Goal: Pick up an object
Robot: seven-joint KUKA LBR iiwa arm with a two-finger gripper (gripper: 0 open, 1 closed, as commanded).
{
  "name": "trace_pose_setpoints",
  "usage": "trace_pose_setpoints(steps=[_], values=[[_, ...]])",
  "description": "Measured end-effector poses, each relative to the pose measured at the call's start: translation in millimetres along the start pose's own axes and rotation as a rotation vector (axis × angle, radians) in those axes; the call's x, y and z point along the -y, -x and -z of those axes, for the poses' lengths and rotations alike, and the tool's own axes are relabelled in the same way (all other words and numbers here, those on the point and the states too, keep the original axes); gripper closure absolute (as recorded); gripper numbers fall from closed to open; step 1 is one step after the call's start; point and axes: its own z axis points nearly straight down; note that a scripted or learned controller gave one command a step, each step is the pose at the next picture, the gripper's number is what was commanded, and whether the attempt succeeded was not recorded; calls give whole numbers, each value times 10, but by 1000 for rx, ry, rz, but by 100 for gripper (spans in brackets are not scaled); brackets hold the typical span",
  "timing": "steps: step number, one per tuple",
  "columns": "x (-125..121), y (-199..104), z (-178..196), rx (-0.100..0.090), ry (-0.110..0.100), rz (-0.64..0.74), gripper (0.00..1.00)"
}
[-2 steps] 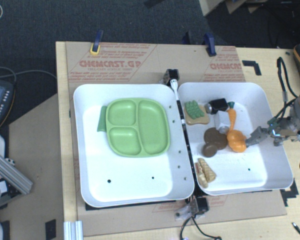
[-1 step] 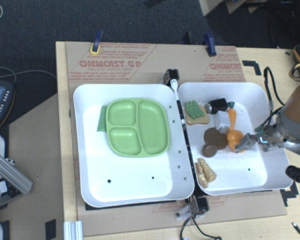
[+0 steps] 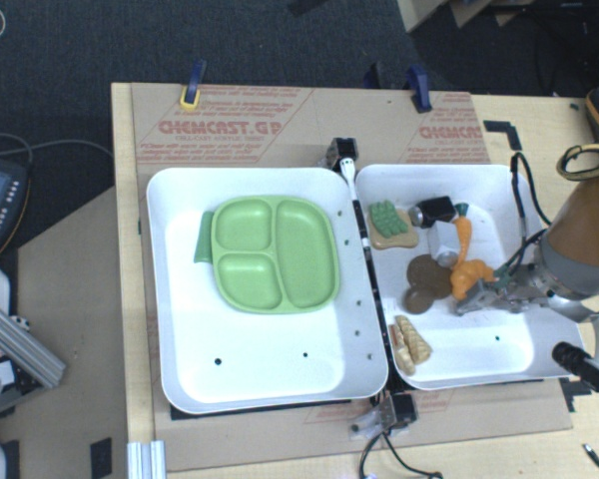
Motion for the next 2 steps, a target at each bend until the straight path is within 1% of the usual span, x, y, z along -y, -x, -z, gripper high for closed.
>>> trace_pose_setpoints(steps=[1, 2], values=[[-11, 8, 132, 3, 6, -1, 100], [-39, -35, 760, 6, 12, 2, 100]])
